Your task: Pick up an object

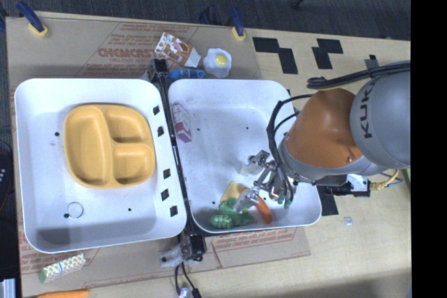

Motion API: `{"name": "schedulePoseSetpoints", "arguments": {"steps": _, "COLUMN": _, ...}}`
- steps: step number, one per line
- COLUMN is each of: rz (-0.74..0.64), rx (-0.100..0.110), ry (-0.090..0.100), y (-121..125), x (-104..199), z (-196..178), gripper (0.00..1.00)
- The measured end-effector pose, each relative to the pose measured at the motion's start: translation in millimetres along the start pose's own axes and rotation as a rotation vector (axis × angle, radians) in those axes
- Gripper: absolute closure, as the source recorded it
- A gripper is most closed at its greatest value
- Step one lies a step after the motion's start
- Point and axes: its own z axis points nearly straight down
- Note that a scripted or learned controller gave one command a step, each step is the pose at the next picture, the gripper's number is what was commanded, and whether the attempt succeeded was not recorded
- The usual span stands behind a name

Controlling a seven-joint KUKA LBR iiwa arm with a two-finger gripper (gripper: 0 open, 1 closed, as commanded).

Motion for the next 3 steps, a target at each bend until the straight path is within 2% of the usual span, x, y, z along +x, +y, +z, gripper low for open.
{"name": "schedulePoseSetpoints", "arguments": {"steps": 1, "rz": -0.435, "rx": 0.000, "ry": 0.013, "y": 22.8, "x": -38.5, "z": 1.9, "gripper": 0.00}}
{"name": "schedulePoseSetpoints", "arguments": {"steps": 2, "rz": -0.897, "rx": -0.002, "ry": 0.002, "y": 25.7, "x": 13.4, "z": 0.1, "gripper": 0.00}}
{"name": "schedulePoseSetpoints", "arguments": {"steps": 3, "rz": -1.244, "rx": -0.005, "ry": 0.014, "y": 55.7, "x": 8.8, "z": 1.7, "gripper": 0.00}}
